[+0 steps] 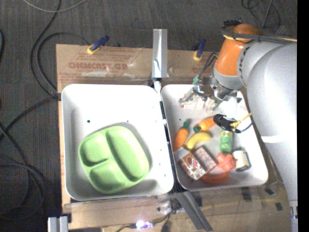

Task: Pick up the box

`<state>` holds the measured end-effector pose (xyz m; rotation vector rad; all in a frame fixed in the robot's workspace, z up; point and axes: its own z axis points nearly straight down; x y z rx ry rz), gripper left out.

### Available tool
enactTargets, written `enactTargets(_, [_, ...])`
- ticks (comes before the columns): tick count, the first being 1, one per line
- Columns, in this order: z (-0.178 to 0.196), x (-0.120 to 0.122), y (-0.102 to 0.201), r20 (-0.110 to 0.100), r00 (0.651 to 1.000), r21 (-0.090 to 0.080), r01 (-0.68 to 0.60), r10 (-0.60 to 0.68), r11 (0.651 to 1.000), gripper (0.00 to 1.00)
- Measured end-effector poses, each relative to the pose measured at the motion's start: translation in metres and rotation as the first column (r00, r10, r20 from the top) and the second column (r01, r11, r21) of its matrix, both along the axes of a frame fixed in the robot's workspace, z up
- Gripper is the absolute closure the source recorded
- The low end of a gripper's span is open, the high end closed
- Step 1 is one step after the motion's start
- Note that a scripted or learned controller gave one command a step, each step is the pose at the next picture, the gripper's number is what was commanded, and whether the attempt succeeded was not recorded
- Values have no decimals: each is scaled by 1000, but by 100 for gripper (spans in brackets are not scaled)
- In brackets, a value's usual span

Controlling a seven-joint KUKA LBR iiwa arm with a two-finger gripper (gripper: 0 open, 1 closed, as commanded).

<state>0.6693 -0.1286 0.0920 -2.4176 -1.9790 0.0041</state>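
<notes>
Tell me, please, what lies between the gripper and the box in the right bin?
In the camera view, between the gripper and the box lie two toy carrots and a banana; the bin floor shows around them.

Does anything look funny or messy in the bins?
Nothing is spilled or broken. The right bin looks messy: the box lies crooked among a banana, carrots and other toys, all jumbled close together. The green tray sits slanted in the left bin.

Robotics lab: clamped cardboard bench (106, 64), white bins (72, 100), loose cables (43, 37) on carpet, industrial arm (270, 95).
</notes>
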Motion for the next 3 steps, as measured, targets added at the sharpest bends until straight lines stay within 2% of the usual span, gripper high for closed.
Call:
enactTargets(1, [10, 0, -1, 0, 1000, -6, 0, 0, 1000, 100])
enactTargets(2, [-1, -2, -49, -4, 997, -3, -78, 78, 997, 100])
enactTargets(3, [-3, 0, -51, 8, 997, -12, -77, 77, 997, 0])
